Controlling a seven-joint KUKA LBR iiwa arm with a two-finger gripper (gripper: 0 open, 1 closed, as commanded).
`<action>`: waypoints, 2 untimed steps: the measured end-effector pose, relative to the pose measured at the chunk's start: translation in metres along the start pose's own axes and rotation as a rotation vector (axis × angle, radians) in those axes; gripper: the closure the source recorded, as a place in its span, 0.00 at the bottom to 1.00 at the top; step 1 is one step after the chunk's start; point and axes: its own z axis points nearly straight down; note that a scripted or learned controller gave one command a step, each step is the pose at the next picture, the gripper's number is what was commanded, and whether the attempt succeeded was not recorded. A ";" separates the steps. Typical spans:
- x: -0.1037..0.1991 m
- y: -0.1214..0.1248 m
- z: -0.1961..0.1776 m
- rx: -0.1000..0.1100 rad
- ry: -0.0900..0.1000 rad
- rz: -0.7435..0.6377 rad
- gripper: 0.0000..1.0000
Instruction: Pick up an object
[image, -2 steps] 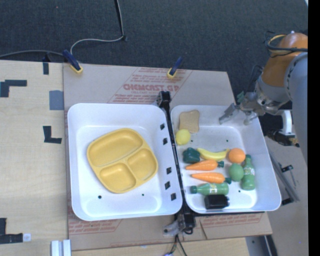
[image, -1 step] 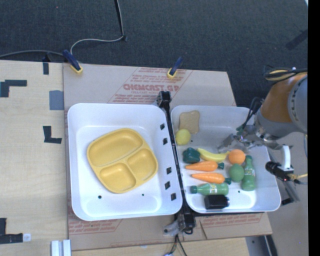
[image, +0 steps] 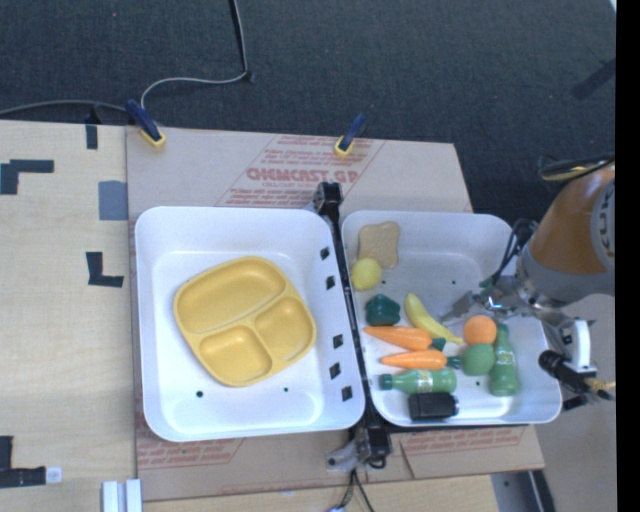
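Bins: two shallow white plastic bins are seen side by side, the left bin (image: 160, 400) and the right bin (image: 440, 232), on a brown cardboard sheet (image: 230, 170).
Left bin contents: one yellow plastic tray with three compartments (image: 245, 319) is counted, lying flat near the middle.
Right bin contents: eleven small toy items are counted.
Carrots: two orange toy carrots; the upper carrot (image: 398, 338) and the lower carrot (image: 413, 359) lie almost parallel, long axes running roughly left to right, the upper tilted slightly downward to the right.
Bottles: two green toy bottles; one bottle (image: 418, 381) lies on its side along the left-right axis, the other bottle (image: 503, 365) lies along the near-far axis at the right.
Banana: one yellow toy banana (image: 429, 319) is set diagonally, from upper left to lower right.
Round fruit: one yellow lemon (image: 366, 273), one orange ball-shaped fruit (image: 480, 329), one green round fruit (image: 478, 358) just below the orange.
Others: one tan slice of toy bread (image: 379, 243) near the far wall, one dark green vegetable (image: 382, 309), one black rectangular block (image: 433, 405) near the front wall.
Gripper: the gripper (image: 478, 300) is seen low over the right bin, just above the orange fruit and right of the banana.
Fingers: their state cannot be told.
Clamps: two blue-and-yellow clamps, left clamp (image: 146, 123) and right clamp (image: 350, 137), are seen at the cardboard's far edge.
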 end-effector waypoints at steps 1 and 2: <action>-0.002 0.000 -0.010 -0.002 -0.005 0.002 1.00; -0.001 0.000 -0.010 0.000 -0.003 0.002 0.00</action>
